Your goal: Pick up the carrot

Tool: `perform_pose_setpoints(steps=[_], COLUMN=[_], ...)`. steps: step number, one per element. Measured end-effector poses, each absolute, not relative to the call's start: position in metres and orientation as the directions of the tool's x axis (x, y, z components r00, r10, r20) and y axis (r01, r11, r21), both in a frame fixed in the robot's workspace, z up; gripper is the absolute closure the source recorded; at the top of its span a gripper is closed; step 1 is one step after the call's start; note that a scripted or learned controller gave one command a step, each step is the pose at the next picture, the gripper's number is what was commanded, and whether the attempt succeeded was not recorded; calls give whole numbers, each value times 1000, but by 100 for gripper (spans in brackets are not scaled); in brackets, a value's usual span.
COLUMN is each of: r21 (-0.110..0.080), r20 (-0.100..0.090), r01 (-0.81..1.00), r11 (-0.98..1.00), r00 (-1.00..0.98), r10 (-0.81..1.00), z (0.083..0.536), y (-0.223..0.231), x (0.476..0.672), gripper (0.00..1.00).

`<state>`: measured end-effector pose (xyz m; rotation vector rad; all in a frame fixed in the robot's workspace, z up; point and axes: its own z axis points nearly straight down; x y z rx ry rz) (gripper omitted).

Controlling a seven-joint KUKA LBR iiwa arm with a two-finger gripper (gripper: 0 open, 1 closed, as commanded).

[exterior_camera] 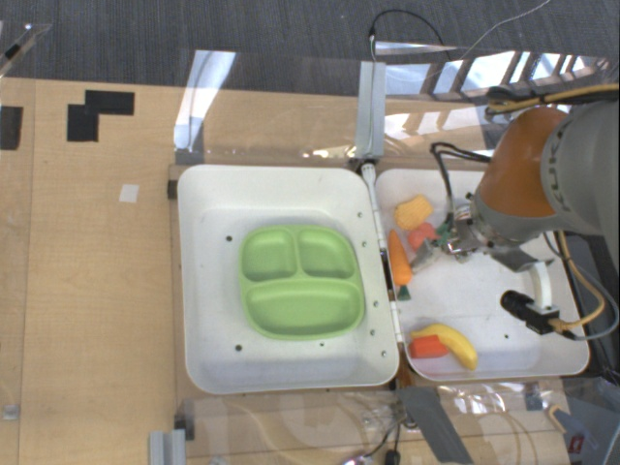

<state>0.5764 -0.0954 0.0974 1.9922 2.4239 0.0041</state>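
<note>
The carrot [399, 259] is found in the right bin [504, 356], lying against that bin's left wall, beside the divider between the two bins. Its long axis runs roughly along that wall, top to bottom in the camera view, leaning slightly. The gripper [448, 235] is seen to the carrot's right and a little above it in the view, near but not touching; nothing is seen held. Whether the gripper is apart or together cannot be told. A short move leftward toward the wall is judged necessary, and crowding by the wall is judged a risk.

Also in the right bin: a yellow-orange piece [415, 209] and a red piece [422, 235] right of the carrot, and a banana [451, 342] with a red item [428, 348] below it. A green tray [301, 281] is held in the left bin [208, 260].
</note>
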Motion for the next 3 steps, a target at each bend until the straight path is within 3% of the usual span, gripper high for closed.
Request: perform_pose_setpoints(steps=[1, 2, 3], r21=[12, -1, 1], r20=[-5, -6, -4], r01=[952, 952, 950], r11=[305, 306, 313], r00=[-305, -306, -313], r10=[952, 952, 950], z=[88, 88, 98], y=[-106, -93, -91], x=[658, 670, 671], gripper=[0, 0, 100])
